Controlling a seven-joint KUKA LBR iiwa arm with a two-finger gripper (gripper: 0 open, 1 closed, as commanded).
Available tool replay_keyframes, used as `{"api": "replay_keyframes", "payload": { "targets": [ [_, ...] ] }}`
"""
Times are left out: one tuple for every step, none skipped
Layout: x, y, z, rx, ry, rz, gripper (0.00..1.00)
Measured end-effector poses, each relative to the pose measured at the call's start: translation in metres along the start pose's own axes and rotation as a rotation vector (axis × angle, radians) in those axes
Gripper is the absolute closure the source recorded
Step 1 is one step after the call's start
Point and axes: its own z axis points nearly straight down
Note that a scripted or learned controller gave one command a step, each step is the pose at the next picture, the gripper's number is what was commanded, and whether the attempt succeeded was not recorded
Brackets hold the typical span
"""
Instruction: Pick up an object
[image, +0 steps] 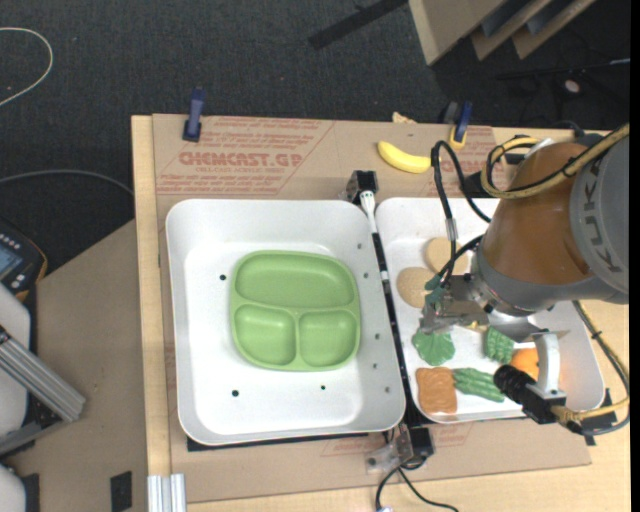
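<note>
Though their spread cannot be told, the fingers (438, 322) hang just above the green leafy toy (435, 347).

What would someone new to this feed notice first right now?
Probably the grey and orange arm looming over the right bin, its pincer low among small toy foods, just above a green leafy piece. Next, the big green divided plate alone in the left bin, and a yellow banana lying on the bench beyond the bins.

Arm (550, 235) reaches in, gripper (438, 318) pointed down.
</note>
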Motion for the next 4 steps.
{"api": "replay_keyframes", "payload": {
  "targets": [
    [0.062, 0.000, -0.060, 0.003, 0.000, 0.002, 1.00],
    [0.127, 0.002, -0.180, -0.005, 0.004, -0.001, 1.00],
    [0.079, 0.002, -0.270, -0.004, -0.001, 0.013, 1.00],
    [0.099, 0.000, -0.206, 0.018, -0.003, 0.007, 1.00]
  ]
}}
